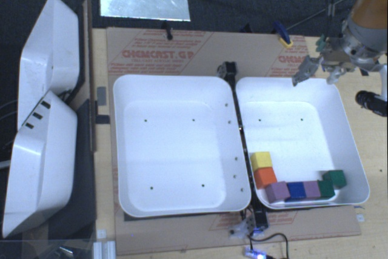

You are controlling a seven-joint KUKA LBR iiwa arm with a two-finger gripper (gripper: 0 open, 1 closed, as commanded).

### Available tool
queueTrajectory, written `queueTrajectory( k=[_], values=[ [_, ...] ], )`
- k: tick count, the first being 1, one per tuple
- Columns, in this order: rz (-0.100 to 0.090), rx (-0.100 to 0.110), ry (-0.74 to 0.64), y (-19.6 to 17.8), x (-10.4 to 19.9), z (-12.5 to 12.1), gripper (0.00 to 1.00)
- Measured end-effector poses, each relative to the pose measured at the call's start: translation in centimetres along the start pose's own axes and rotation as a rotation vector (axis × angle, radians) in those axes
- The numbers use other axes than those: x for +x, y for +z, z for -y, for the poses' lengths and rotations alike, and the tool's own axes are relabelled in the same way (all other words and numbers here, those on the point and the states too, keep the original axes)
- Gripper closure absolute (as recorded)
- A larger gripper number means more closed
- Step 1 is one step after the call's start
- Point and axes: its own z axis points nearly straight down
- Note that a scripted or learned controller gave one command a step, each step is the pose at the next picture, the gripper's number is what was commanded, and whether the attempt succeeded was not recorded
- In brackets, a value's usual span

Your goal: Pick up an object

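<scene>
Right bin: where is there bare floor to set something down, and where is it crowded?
The right bin has bare floor across its far and middle part, from the divider side to the right wall. The near edge is crowded: yellow block, orange block, purple block, blue block and green blocks. The tool hovers over the far rim.

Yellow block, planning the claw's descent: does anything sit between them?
Nothing visible does. The claw hovers over the right bin's far rim; bare floor separates it from the yellow block.
</scene>
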Motion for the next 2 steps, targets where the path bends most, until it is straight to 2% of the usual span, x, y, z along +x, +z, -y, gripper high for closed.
queueTrajectory(
  k=[1,2],
  values=[
    [-0.002,0.012,0.003,13.5,-3.1,0.6,0.0],
    [0.0,-0.001,0.0,11.8,-3.0,0.3,1.0]
  ],
)
